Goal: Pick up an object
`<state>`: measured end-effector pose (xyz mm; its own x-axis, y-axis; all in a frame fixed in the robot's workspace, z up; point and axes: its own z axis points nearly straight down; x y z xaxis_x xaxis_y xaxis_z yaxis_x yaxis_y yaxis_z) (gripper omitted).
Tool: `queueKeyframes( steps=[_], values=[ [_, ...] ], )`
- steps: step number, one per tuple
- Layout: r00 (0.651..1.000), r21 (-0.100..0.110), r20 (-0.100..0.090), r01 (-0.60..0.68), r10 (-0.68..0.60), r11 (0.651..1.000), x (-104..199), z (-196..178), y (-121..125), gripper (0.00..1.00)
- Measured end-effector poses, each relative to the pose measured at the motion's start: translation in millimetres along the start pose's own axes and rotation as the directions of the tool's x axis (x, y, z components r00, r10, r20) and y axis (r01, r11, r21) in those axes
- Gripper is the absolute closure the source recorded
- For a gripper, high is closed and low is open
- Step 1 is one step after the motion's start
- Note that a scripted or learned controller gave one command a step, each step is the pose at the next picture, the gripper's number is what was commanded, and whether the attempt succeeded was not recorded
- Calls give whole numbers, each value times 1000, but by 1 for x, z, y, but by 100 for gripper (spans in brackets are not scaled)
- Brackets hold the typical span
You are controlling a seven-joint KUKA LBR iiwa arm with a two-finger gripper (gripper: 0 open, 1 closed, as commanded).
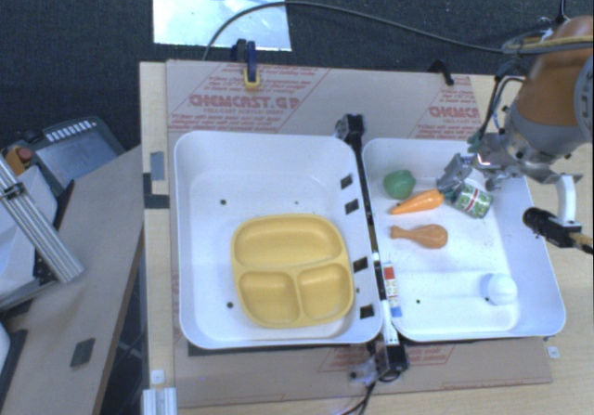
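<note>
Nearest us, the yellow tray [292,271] lay apart in the left bin [200,181], out of play; in the right bin [534,297] we saw a white ball [501,288], drumstick [420,236], carrot [417,202] and green ball [400,184]; farthest, the gripper [467,179] hung low at the can [473,200], seemingly straddling it; we could not tell its opening.

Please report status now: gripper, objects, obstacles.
Gripper low in right white bin, beside small green-labelled can. Nothing visibly held. Orange plastic carrot close alongside.
</note>
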<state>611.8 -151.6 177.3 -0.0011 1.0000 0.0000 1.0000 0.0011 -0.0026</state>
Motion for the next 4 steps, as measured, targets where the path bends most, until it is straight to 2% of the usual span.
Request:
queueKeyframes(
  steps=[1, 2, 3, 4],
  values=[
    [1000, -2, 0, 2, -2, 1000, 2, 43, 6, 0],
    [1000, -28, 6, 2, -2, 1000, 1, 60, 14, 0],
    [1000, -23, 5, 1, -1, 1000, 0, 52, 13, 100],
    [1000, -11, 2, 3, -3, 1000, 2, -14, 14, 100]
  ],
)
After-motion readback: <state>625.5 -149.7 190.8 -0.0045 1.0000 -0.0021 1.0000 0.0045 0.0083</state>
